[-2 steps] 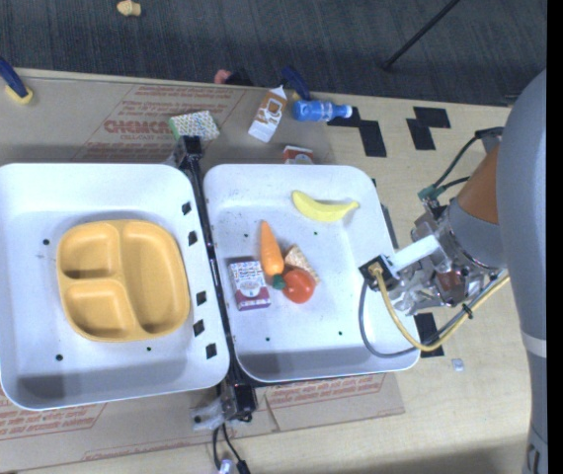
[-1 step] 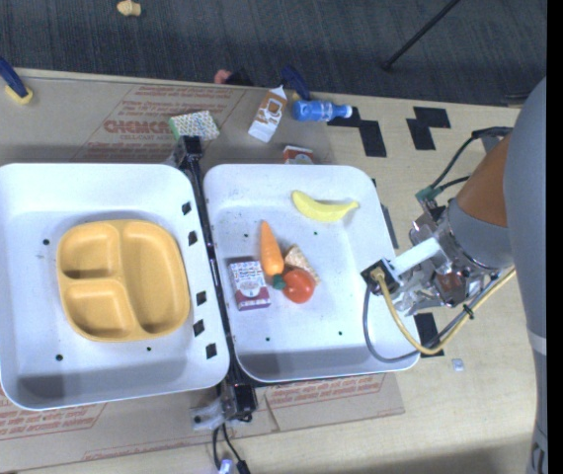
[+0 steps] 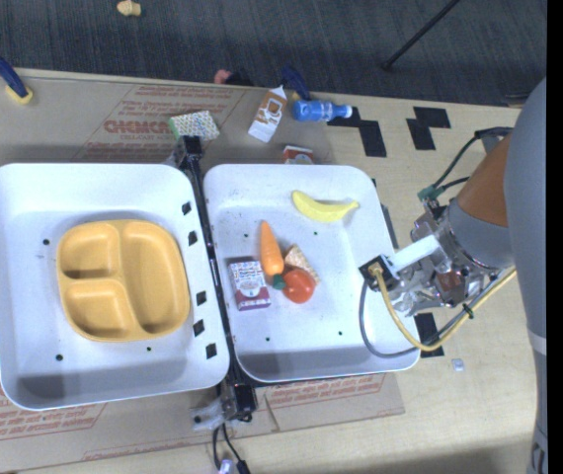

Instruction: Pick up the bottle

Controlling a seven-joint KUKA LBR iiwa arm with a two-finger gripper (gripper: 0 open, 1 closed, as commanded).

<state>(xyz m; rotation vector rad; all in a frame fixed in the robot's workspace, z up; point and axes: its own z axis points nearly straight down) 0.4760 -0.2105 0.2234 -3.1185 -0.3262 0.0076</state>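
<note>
The bottle (image 3: 317, 111) is small and blue with a pale cap. It lies on its side on the bench beyond the far edge of the right bin (image 3: 356, 349), outside both bins. My gripper (image 3: 392, 276) hangs over that bin's right rim, well to the right of the bottle and nearer the camera. A yellow cable loops beneath it. Nothing shows held in the gripper.
The right bin holds a banana (image 3: 324, 205), a carrot (image 3: 271, 248), a tomato (image 3: 299, 285), a red packet (image 3: 249, 284) and a cracker (image 3: 299, 261). A yellow divided plate (image 3: 123, 276) sits in the left bin (image 3: 15, 200). A small carton (image 3: 268, 115) lies beside the bottle.
</note>
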